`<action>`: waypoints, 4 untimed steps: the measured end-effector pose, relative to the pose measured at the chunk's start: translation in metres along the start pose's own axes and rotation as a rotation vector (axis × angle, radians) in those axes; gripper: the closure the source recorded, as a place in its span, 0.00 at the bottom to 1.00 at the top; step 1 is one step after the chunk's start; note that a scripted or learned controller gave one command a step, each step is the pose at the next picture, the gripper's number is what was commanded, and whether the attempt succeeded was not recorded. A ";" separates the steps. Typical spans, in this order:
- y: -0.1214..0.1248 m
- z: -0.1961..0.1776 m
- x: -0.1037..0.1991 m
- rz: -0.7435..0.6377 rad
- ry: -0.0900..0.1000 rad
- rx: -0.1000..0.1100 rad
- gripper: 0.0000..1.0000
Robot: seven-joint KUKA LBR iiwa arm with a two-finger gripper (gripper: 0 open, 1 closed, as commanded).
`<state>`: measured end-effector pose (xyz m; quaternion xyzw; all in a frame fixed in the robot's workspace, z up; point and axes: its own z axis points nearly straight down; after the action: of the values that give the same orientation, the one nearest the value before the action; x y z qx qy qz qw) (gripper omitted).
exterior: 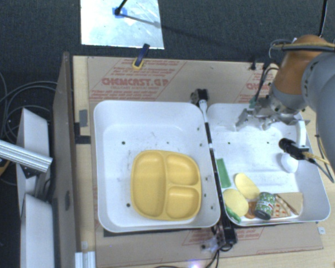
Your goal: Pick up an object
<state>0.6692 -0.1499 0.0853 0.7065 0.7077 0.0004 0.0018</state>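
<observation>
Over the far half of the right bin (248, 149), the gripper (255, 118) hangs above bare floor; whether it is released or clenched cannot be told. At the bin's near edge lie two yellow pieces (246, 185), a green can (264, 205) and a pizza slice (283, 206). The left bin (117, 128) holds a yellow divided plate (166, 184).

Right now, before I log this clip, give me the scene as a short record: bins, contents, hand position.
left bin: holds one yellow divided plate, lying flat
right bin: objects clustered at its near edge
cluster: green strip, two yellow pieces, small green can, pizza-slice toy
hand: over the far part of the right bin, apart from the cluster
task state: no object seen lifted
</observation>
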 end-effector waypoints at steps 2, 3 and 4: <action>0.000 0.000 0.008 -0.003 0.000 0.001 0.00; 0.000 0.000 0.007 -0.002 0.000 0.000 0.00; 0.000 -0.001 -0.019 0.002 0.000 -0.002 0.00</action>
<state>0.6693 -0.1690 0.0860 0.7073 0.7069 0.0008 0.0024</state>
